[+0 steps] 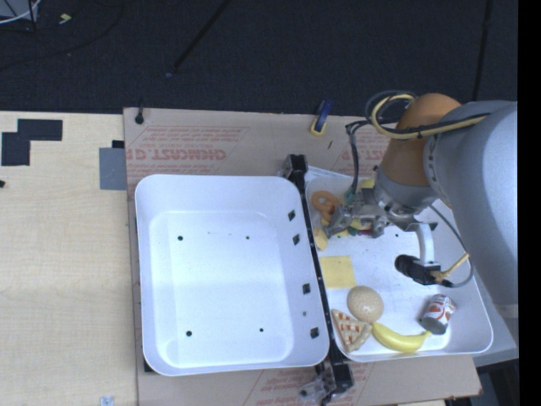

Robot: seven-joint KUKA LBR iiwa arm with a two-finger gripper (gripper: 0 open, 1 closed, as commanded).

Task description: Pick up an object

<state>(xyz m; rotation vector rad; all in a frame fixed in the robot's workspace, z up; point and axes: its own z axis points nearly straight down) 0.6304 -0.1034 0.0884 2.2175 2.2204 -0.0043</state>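
My gripper is low in the right bin, near its back left corner. Just beside it to the left lies an orange pretzel-shaped toy. Toward the front are a flat yellow square, a beige egg-shaped thing, a pizza slice, a banana and a small red and white can. The gripper's body hides whatever lies right under it.
The left bin sits next to the right one, with a black divider strip between them. A black part on a cable hangs from the arm over the right bin. A blue clamp stands on the back edge of the board.
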